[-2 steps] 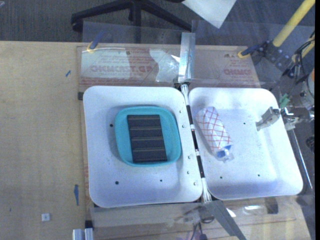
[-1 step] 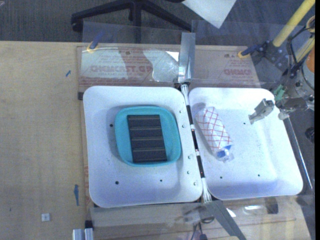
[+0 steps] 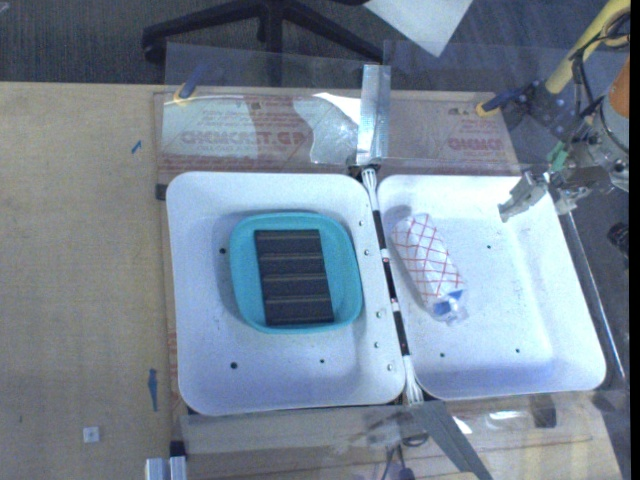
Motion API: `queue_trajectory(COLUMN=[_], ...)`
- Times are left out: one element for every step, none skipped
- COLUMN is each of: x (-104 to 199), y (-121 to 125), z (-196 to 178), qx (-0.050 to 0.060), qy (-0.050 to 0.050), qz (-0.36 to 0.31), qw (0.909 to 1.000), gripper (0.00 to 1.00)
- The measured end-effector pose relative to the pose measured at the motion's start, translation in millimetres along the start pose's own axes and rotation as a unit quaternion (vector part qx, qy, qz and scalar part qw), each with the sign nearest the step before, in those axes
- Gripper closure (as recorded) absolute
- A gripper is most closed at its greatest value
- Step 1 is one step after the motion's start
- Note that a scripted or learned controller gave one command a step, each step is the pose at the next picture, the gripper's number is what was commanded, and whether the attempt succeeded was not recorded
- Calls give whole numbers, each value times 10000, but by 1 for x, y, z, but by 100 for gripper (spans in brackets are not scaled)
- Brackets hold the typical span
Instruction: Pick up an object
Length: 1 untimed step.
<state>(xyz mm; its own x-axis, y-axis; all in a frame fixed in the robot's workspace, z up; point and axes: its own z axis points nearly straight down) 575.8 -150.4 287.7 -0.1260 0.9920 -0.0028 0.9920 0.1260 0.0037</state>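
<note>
Worktop (image 3: 80, 268) of pale wood carries 2 shallow white bins side by side. Left bin (image 3: 200, 368) holds a teal square dish (image 3: 245, 243) near its centre, and a dark ribbed block (image 3: 293, 276) lies flat inside that dish, its ridges running across. Right bin (image 3: 530, 338) holds a white bottle with a red lattice pattern (image 3: 424, 254), lying on its side toward 9 o'clock of the bin, close to the wall shared with the left bin; its bluish cap end (image 3: 447, 306) points toward 5 o'clock. The tool (image 3: 545, 193) sits over the right bin's rim at about 1 o'clock, well apart from the bottle, with nothing seen between its fingers; whether they are spread or pressed together I cannot tell. Beyond the bins, at 12 o'clock, a clear sheet (image 3: 250, 133) covers printed cardboard, and a metal bracket (image 3: 372, 113) stands above the seam.
</note>
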Motion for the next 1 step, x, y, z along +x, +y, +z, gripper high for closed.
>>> queue_trajectory(x=[46], y=[-12], z=[136], qx=[-7], qy=[11], qz=[-315], qw=[9995], gripper=[0])
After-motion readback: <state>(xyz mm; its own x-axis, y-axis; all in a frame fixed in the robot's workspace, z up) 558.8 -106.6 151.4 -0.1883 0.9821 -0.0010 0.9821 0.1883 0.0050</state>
